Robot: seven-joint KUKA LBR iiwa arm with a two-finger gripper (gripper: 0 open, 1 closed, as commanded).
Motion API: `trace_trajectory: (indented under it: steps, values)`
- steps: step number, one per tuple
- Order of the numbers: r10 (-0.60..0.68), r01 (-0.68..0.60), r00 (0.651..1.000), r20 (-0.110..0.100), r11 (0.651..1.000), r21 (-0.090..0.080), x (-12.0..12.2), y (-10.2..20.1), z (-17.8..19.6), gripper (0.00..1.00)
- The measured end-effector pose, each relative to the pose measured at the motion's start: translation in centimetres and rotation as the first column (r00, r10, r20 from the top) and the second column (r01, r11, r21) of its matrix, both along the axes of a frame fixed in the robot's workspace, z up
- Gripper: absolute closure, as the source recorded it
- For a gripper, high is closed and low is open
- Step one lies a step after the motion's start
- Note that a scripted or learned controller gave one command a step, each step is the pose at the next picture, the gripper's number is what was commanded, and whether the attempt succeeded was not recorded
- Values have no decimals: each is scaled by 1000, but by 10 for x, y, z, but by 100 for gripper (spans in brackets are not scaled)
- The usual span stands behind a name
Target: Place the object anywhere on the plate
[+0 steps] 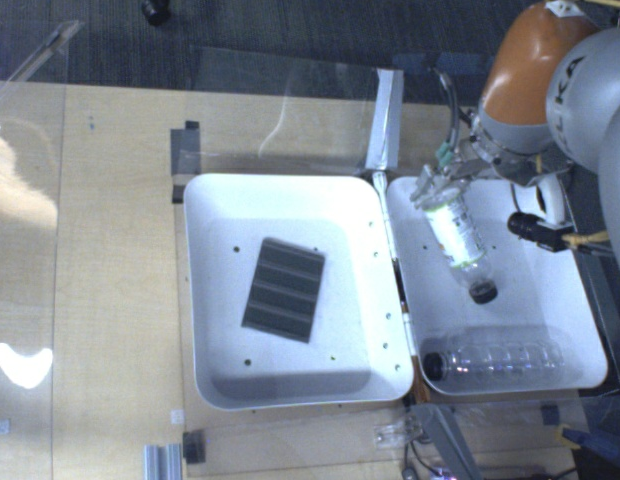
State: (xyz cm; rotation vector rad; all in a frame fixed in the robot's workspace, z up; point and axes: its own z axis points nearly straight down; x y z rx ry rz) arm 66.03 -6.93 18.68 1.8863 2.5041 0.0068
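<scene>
The pincer seems clamped on a clear, dark-capped plastic bottle, tilted over the right bin.

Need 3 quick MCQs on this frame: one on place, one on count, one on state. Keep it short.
1. Where does the dark ribbed plate lie?
A. in the left bin
B. in the right bin
C. on the bare bench

2. How many clear plastic bottles are over or in the right bin?
A. none
B. two
C. four

3. How is the bottle at the gripper placed?
A. flat on the plate
B. upright on the bench
C. tilted, dark cap lowest, over the right bin

Answers:
1 A: the plate rests on the floor of the left bin.
2 B: one bottle hangs at the gripper, a second bottle lies along the bin's near wall.
3 C: it slants from the gripper down to its cap, nowhere near the plate.
</scene>
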Motion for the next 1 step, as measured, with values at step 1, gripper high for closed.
trace_trajectory:
  steps: [1]
  values:
    - [193, -193, 981, 0, 981, 0, -24, 45, 51, 100]
